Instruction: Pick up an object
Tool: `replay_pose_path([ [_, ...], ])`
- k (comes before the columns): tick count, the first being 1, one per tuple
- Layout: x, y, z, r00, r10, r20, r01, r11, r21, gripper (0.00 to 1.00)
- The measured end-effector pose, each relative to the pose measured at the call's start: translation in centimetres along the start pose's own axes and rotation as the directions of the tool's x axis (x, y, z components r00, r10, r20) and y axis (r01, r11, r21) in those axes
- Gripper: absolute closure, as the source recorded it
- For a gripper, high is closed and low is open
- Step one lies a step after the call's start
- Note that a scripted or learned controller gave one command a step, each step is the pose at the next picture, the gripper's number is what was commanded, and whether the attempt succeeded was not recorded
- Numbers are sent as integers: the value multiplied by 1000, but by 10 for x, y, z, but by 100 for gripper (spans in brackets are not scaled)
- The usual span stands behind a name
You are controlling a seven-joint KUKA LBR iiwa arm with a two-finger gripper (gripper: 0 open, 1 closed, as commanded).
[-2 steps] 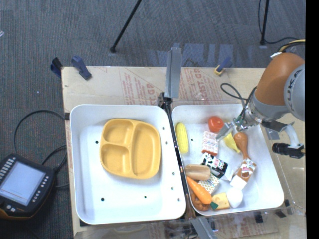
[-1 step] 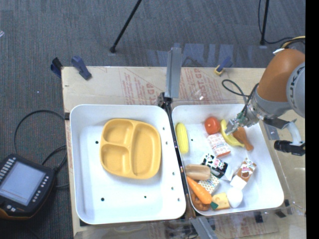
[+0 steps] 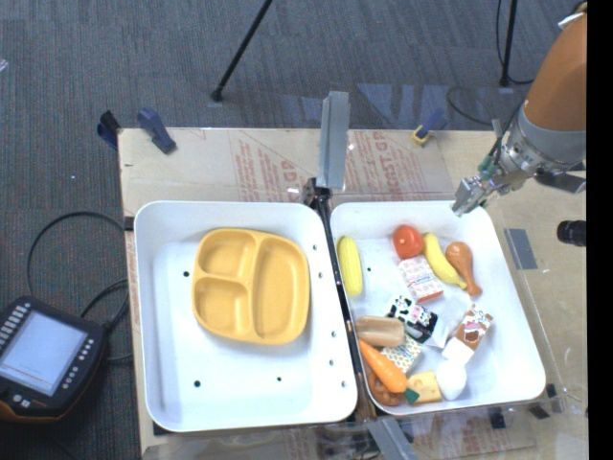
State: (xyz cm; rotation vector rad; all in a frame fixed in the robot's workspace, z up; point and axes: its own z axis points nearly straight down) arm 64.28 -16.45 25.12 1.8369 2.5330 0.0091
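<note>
- The tool point(image 3: 469, 195) hangs at the two o'clock corner of the right bin point(image 3: 522, 300), just above its rim. Whether it is clenched or released, I cannot tell; nothing shows in it.
- Nearest pickable things: a tomato point(image 3: 408, 241), a banana point(image 3: 440, 259) and a chicken drumstick point(image 3: 462, 263), lying close together at the tool's seven o'clock.
- They look like light, rigid plastic toys, probably smooth and slippery. The banana's narrow middle seems the surest hold.
- Toward six o'clock the bin crowds: small cartons, a bread roll point(image 3: 380, 331), a carrot point(image 3: 384, 368), all touching.
- The corn cob point(image 3: 351, 265) lies alone by the nine o'clock wall.
- The left bin point(image 3: 163, 353) holds a yellow divided plate point(image 3: 253, 285) with open floor around.
</note>
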Motion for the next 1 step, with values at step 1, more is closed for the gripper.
replay_pose_path([
  [1, 1, -2, 8, 1000, 0, -7, 0, 1000, 13, 0],
])
